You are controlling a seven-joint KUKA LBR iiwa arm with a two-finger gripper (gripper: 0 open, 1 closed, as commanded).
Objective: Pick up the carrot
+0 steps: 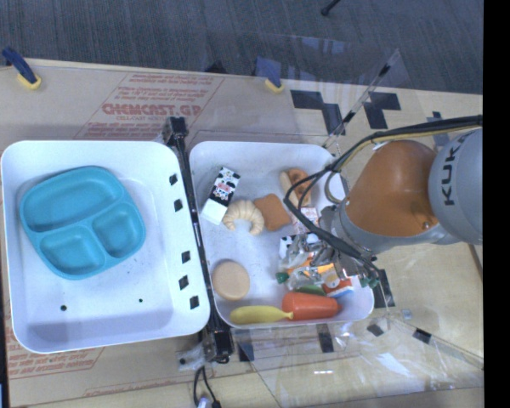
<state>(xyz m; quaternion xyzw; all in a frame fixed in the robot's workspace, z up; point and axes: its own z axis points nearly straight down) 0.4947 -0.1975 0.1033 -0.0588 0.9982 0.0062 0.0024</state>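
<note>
The claw [316, 266] is down inside the right bin [263, 153], low on its right side, buried in cables and small bright clutter, and I cannot tell how wide it stands or whether it has hold of anything. Taking the right bin as our landmark and sweeping left to right: well left of it sits the left bin [85, 325], with a blue tray [81, 219] in its upper half. Inside the right bin, near its left wall, lies a small milk carton [222, 191]; below it a round tan disc [231, 280]. A croissant [245, 214] rests mid-bin, touching a brown toast piece [274, 212]. Along the bin's bottom edge lies a banana [257, 314], and just right of it, touching, the carrot [310, 305], lying flat directly below the claw. The arm [408, 194] looms over the bin's right wall.
</note>
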